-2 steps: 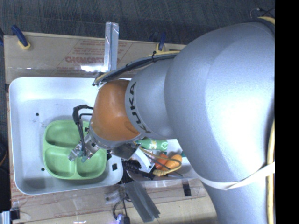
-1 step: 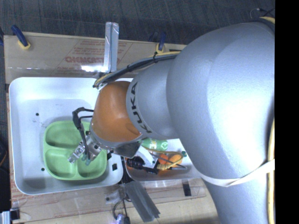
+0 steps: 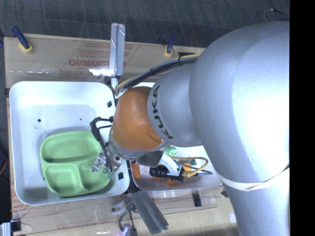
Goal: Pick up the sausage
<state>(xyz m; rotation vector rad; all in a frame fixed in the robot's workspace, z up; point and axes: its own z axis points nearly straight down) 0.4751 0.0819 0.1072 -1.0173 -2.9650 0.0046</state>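
The gripper [image 3: 102, 164] hangs low in the left bin [image 3: 29, 102], at the right edge of a green divided plate [image 3: 64, 173], just over the rim beside the plate's lower right compartment. It is too small and cluttered here to tell whether it is spread or pressed together, and nothing can be made out in its grasp. The grey arm [image 3: 236, 107] with its orange band [image 3: 133, 122] reaches across from the right and covers most of the right bin [image 3: 197, 185]. In the strip of that bin showing under the wrist lies a short reddish-orange piece, which looks like the sausage [image 3: 167, 180] (partly hidden, so its full shape is unclear), well apart from the gripper. A small pale green thing [image 3: 172, 152] sits just above it. Both bins rest on the counter [image 3: 59, 58].
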